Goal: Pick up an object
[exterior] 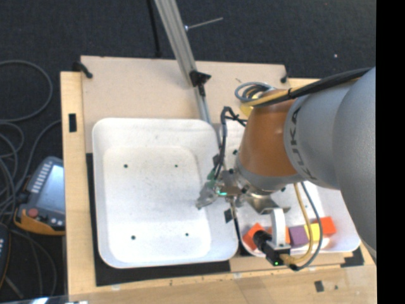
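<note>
From the remote station I read the arm (332, 132) entering from the right of the camera view and lying across most of the right bin (342, 240). Its orange band (269, 141) sits above the strip where the two bins meet. The gripper (207, 199) is at the low end of the wrist, over the right-hand edge of the left bin (145, 195), and a small green light shows just beside it. I cannot tell whether the gripper is released or clenched, nor whether it grasps anything, because the camera looks down on the wrist and the tip is blurred. Candidate objects for the pick lie in the right bin, along its near edge, partly covered by the wrist. An orange piece (254, 235) lies at the left. A purple block (297, 235) lies to its right, and an orange block (326, 225) lies just beside the purple one, further right. All three lie apart from the gripper, toward the near right of it. The floor of the left bin carries four small dark marks (125, 166), spaced as the corners of a rectangle. Both bins rest on the bench (126, 87), a pale board. An aluminium rail (177, 37) slants from the top of the view down to the far edge of the bins. On the dark floor left of the bench I see a handheld pendant (45, 192) and loops of cables (25, 106).
</note>
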Action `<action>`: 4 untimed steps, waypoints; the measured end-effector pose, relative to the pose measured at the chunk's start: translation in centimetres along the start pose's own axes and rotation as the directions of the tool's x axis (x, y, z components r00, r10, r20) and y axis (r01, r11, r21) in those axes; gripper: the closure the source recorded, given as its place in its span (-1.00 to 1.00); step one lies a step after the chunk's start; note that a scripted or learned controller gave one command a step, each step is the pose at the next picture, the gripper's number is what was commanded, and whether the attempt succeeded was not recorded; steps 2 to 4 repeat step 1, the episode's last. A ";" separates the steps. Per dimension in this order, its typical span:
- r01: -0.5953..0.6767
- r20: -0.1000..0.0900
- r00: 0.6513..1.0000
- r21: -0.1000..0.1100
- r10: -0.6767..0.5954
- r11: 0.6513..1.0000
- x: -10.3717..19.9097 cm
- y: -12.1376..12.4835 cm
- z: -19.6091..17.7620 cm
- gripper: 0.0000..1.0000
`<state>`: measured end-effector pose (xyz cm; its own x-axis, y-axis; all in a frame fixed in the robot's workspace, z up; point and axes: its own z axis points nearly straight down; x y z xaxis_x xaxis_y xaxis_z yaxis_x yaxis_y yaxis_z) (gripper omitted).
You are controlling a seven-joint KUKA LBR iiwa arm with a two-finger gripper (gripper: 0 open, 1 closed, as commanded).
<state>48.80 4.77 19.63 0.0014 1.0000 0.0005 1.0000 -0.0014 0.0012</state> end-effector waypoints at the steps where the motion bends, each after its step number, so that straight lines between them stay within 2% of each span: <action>1: -0.004 0.000 1.000 -0.001 0.004 1.000 0.0 0.0 0.0 -1.00; 4: -0.004 0.000 1.000 -0.001 0.004 1.000 0.0 0.0 0.0 -1.00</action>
